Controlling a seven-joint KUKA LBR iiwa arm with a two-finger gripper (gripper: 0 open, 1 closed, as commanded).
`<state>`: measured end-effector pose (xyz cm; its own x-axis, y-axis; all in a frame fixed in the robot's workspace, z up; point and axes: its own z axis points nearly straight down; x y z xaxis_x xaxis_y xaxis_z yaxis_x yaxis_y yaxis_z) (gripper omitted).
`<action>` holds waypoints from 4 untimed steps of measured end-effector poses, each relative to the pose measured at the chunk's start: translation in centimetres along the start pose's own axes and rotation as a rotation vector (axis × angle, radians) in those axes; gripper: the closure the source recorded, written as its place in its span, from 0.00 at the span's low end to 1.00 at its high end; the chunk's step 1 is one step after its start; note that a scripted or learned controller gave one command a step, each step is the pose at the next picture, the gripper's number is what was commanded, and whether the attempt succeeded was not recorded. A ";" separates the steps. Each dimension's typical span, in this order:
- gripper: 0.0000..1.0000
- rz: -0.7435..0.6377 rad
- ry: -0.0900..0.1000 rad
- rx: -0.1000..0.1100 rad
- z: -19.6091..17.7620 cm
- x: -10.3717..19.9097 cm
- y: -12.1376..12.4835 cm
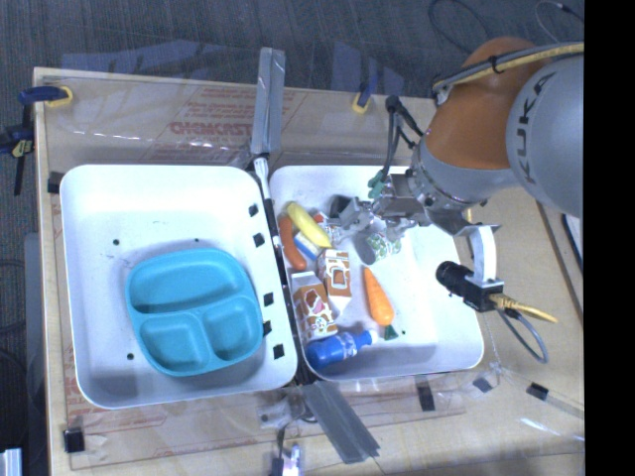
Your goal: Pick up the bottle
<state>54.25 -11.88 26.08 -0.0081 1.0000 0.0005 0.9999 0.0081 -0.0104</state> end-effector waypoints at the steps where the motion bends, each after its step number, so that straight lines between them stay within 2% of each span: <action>1: 0.00 0.271 -0.001 -0.003 -3.5 8.0 6.2; 2: 0.00 0.333 -0.001 0.000 -0.5 -1.7 1.0; 3: 0.00 0.637 -0.001 -0.001 -6.6 6.8 2.2; 4: 0.00 0.659 -0.001 0.000 -13.4 5.3 6.5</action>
<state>60.83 -6.59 39.47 0.6058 0.7956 -0.0065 0.7956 -0.6058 -0.0079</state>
